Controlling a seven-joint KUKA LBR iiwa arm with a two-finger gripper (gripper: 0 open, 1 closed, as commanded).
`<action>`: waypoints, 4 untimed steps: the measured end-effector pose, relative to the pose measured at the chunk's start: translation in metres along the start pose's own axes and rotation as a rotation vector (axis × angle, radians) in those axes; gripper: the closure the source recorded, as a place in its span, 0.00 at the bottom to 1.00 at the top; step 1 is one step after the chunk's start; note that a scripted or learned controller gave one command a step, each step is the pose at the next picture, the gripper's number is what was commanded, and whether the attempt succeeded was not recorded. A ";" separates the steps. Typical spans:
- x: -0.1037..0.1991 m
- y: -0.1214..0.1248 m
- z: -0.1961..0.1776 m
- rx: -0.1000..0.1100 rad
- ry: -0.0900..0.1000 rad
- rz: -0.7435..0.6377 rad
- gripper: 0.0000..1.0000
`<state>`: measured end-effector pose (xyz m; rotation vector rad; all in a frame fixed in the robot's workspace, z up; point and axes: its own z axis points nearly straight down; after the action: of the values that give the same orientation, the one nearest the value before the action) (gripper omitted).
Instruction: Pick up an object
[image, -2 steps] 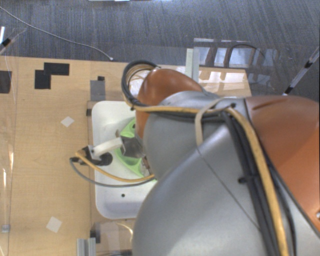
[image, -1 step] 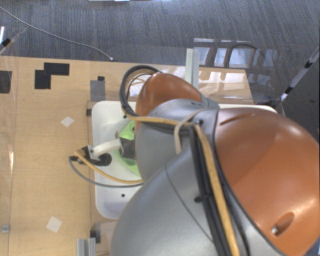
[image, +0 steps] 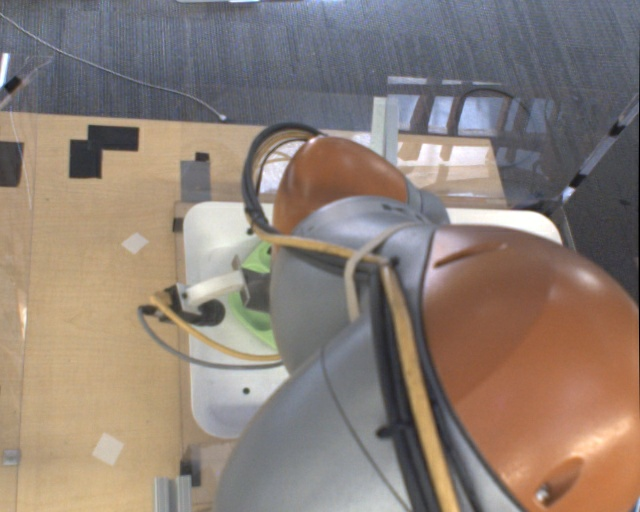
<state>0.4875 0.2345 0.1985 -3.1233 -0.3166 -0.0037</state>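
A bright green object (image: 258, 312) lies in the left white bin (image: 215, 235), and only its left part shows past the arm. The grey arm with its orange band (image: 335, 185) reaches over this bin and covers most of it. A dark piece of the gripper (image: 256, 290) pokes out from under the wrist, right on top of the green object. I cannot tell from here whether it touches the object. The rest of the gripper is hidden by the arm.
A white fitting (image: 208, 291) and yellow and black cables (image: 190, 322) hang off the wrist over the bin's left rim. The right bin (image: 520, 218) is almost wholly covered by the arm. Wooden bench (image: 80, 300) stretches to the left.
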 end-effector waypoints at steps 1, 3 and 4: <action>0.000 0.002 -0.002 -0.001 0.000 0.001 1.00; -0.002 0.000 -0.011 -0.004 -0.008 -0.159 1.00; -0.001 0.000 -0.001 0.000 -0.001 -0.001 1.00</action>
<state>0.4869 0.2347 0.1996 -3.1236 -0.3189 -0.0016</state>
